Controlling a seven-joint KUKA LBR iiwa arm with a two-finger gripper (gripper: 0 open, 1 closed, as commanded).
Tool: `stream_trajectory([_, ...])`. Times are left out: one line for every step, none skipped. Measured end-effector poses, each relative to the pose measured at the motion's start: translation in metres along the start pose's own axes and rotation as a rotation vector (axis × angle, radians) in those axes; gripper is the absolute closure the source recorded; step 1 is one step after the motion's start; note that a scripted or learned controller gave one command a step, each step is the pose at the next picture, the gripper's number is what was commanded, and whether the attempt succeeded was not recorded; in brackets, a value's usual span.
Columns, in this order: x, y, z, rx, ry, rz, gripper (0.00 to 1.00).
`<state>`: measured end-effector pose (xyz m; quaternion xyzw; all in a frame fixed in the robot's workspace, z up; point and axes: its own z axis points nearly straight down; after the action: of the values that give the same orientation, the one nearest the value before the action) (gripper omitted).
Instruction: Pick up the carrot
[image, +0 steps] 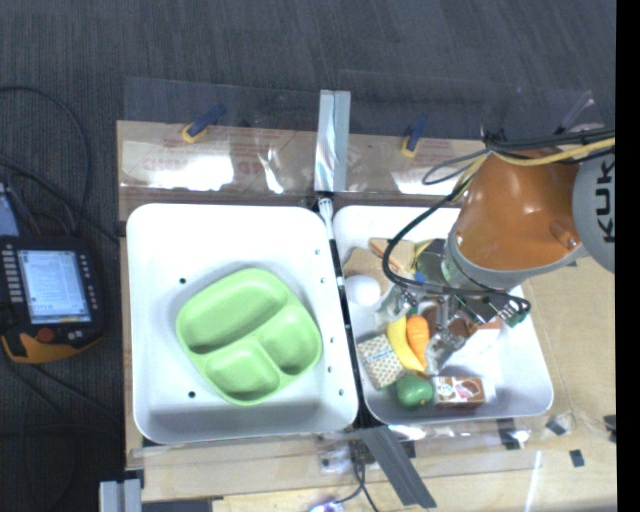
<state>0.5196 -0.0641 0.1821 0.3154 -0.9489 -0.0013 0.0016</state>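
Two white plastic bins (240, 225) sit side by side; the gripper (437, 338), its state unclear, crowds the small orange carrot (418, 331) beside a yellow banana (402, 342), risking a wrong grab.

Tool (432, 335) low in the right bin (530, 385), directly over carrot (417, 333) beside banana (400, 340).
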Motion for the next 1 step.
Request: stream_trajectory([0.0192, -0.0404, 0.0784, 0.006, -0.008, 0.078, 0.0])
